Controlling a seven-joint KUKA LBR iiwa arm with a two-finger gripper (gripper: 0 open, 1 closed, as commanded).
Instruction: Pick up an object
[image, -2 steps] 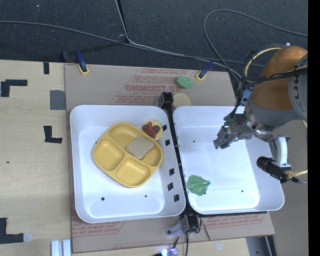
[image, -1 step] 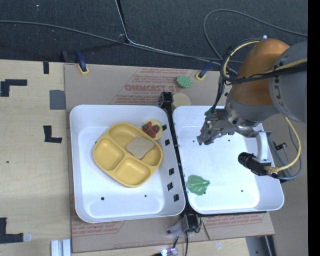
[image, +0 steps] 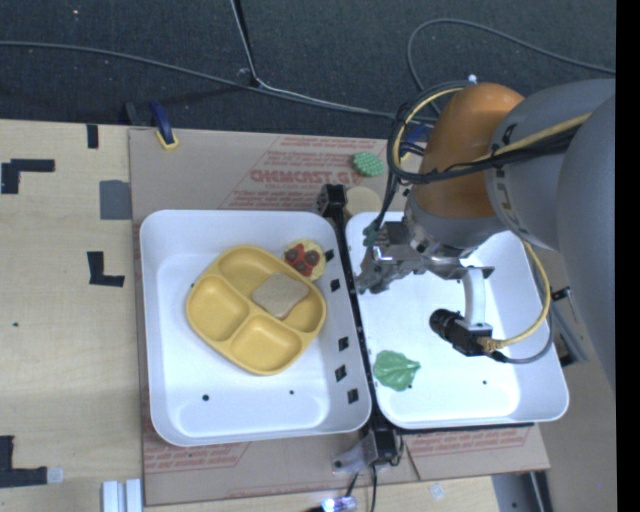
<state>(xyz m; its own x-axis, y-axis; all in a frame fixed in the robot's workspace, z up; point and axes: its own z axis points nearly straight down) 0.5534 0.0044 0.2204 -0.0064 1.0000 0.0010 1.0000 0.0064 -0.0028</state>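
Green crinkled leaf-shaped object (image: 396, 370) flat in right white bin (image: 520, 400); gripper (image: 372, 272) nearby, fingers' state unclear.

One fixed camera looks down at a slant on the light wooden tabletop (image: 60, 300), taking in both shallow white plastic bins (image: 165, 400), left of and beneath the tool (image: 375, 268).

Green dotted pad (image: 368, 164) on cardboard (image: 290, 170) – blue clamp (image: 161, 125) at its corner.
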